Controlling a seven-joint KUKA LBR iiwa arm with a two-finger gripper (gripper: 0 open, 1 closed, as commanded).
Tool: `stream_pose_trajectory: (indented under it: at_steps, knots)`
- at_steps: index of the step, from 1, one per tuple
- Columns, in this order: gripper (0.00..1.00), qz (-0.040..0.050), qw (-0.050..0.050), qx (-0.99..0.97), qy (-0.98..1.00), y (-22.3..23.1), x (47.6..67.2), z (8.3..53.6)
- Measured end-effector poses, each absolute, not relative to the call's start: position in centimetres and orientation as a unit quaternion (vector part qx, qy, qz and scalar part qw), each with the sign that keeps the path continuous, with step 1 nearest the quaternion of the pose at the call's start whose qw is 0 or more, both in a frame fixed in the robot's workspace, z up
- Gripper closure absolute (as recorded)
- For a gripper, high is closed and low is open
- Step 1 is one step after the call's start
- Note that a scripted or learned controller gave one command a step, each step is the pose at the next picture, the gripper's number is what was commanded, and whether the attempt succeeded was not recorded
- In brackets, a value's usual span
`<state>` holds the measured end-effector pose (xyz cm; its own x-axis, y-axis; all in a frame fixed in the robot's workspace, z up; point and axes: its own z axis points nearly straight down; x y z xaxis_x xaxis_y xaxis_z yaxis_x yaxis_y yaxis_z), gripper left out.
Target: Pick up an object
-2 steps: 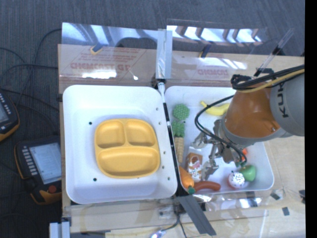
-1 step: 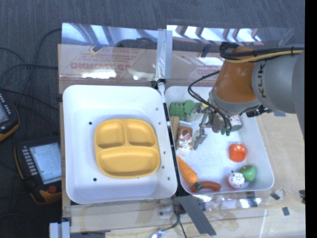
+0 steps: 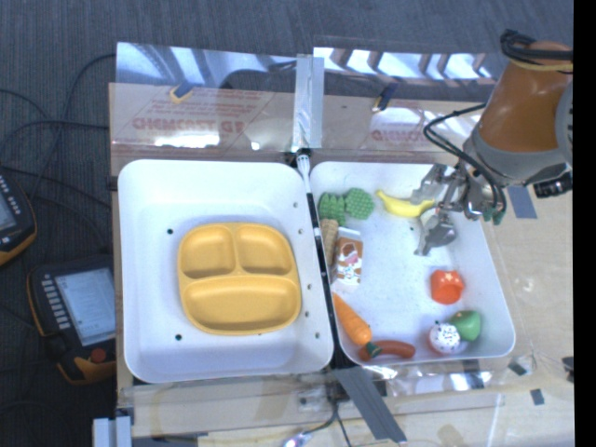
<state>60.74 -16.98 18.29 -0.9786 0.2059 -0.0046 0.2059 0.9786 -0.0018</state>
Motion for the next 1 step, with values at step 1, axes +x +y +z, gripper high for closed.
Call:
stream_pose_trajectory:
  at_steps: [1]
  knots:
    - [0.00,-0.0006,0.001,0.301,0.954,-12.97,65.85,11.88]
